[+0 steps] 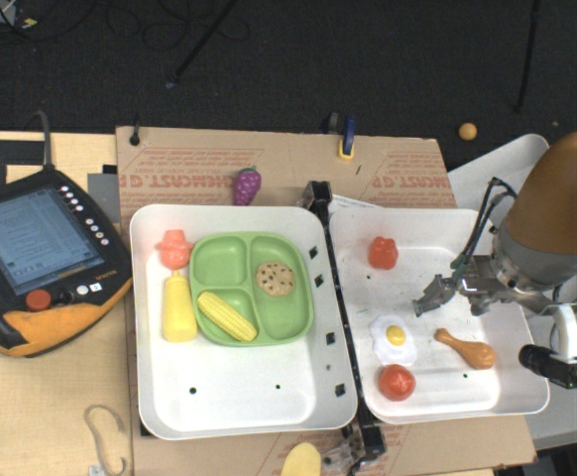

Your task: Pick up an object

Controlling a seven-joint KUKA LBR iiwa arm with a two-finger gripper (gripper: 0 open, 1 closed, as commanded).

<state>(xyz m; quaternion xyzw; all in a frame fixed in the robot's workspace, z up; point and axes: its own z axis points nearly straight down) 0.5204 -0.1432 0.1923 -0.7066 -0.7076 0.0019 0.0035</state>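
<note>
at the far left a pendant point(41, 256) with a screen lies on the counter point(31, 405), at nine o'clock from the left bin point(239, 395). a purple grape bunch point(247, 184) sits on cardboard just past that bin's twelve o'clock rim. in the left bin, a pink toy point(173, 249) sits above a yellow bottle point(177, 307), both just at nine o'clock of a green tray point(293, 310). the tray holds corn point(226, 316) in its lower left compartment and a cookie point(275, 279) in its right one. a yellow lemon point(301, 459) lies below the bins at six o'clock.

in the right bin point(517, 395), a red pepper point(383, 254) sits toward eleven o'clock, a fried egg point(395, 338) near the centre, a tomato point(397, 382) just at six o'clock of the egg, and a drumstick point(466, 348) at three o'clock of the egg. the tool point(429, 300) hangs over the bin between pepper and drumstick, pointing toward nine o'clock, clear of every toy. its fingers look slightly apart with nothing between them. the arm point(546, 211) enters from three o'clock.
</note>
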